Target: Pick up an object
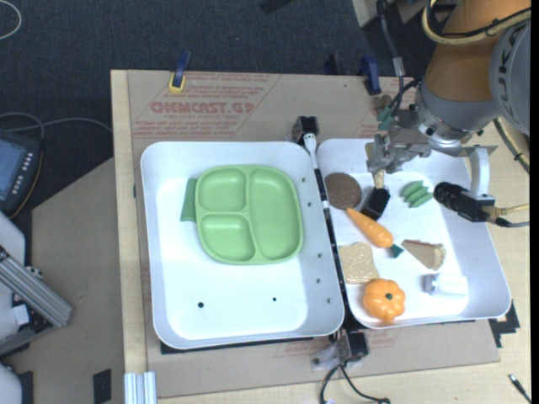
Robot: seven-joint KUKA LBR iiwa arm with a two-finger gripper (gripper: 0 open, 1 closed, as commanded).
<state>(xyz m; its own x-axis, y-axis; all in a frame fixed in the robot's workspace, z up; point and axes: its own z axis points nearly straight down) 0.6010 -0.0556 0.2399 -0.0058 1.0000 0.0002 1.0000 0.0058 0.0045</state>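
My hand (378,173) hangs over the right bin (484,263), above the carrot (371,226); I cannot tell its grip.

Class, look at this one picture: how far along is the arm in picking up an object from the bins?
Done: the arm has reached over the right bin, its pincer hanging above the bin's far side. In hand: nothing visibly lifted; the carrot, pumpkin, brown disc and bread slice all lie on the bin floor. Left: descending onto one item, gripping and raising it. The green divided plate sits in the left bin.
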